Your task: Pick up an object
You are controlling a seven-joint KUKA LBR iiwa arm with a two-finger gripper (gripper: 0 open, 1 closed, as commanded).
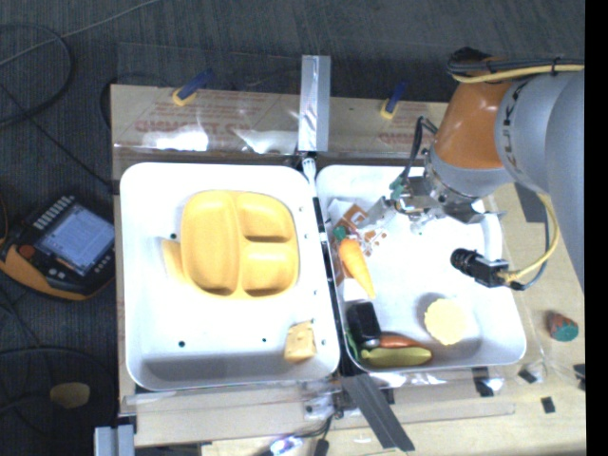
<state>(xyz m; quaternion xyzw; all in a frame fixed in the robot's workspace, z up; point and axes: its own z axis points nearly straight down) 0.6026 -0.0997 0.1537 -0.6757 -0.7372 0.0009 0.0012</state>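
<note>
Claw [407, 200], grip unreadable, hangs over the right bin [494, 345] beside the carrot [355, 264].

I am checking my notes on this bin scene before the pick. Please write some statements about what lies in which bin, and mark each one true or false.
1. The yellow divided tray lies in the left bin. True.
2. The carrot lies in the left bin. False: it lies in the right bin, near the wall between the bins.
3. The pale round disc lies in the right bin. True.
4. The gripper is above the left bin. False: it is above the far part of the right bin.
5. A small tan block lies in the left bin, near its front right corner. True.
</note>
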